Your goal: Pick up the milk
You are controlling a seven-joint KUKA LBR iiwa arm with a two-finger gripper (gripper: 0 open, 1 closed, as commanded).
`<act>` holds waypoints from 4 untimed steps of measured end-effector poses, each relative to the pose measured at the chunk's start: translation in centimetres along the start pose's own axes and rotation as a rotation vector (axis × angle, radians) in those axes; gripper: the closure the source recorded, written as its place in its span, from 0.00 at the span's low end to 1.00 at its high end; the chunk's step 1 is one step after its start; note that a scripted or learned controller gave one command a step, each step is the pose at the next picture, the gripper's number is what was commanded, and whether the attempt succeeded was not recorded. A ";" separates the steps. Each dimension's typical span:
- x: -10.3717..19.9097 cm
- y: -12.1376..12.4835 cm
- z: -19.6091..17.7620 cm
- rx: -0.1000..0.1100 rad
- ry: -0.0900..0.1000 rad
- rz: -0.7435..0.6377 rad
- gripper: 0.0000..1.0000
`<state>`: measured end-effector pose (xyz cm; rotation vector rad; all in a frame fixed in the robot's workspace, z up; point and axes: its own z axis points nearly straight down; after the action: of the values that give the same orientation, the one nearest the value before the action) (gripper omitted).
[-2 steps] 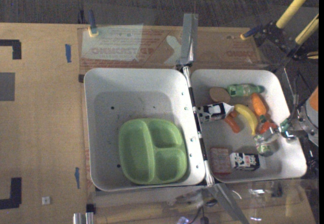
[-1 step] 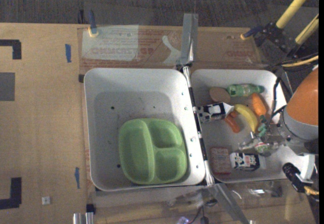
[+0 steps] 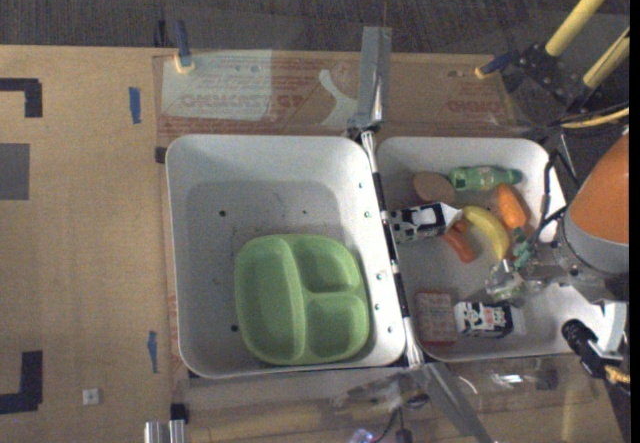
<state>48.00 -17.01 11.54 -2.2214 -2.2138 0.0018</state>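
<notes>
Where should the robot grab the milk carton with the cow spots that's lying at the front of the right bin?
Probably across the middle of the milk carton, coming straight down. It lies flat on its side, so its long faces give two parallel sides to pinch. The gripper hangs just above it. The reddish packet lies close on one end, so avoid that end.

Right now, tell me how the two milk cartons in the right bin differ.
The upper milk carton lies at the right bin's left wall, beside the carrot piece; the lower milk carton lies near the front wall, beside the reddish packet. The upper one is far from the gripper; the lower one lies just below it. Both are white with black patches, lying on their sides.
</notes>
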 end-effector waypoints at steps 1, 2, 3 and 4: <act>-0.4 3.0 2.4 -0.015 -0.007 -0.051 1.00; -0.1 3.6 2.4 -0.019 -0.012 -0.126 1.00; -2.4 0.0 -4.2 -0.005 -0.005 -0.347 1.00; 1.9 0.1 -7.3 -0.005 -0.006 -0.771 1.00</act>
<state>48.11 -15.12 18.90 -1.2290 -2.8936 -0.0009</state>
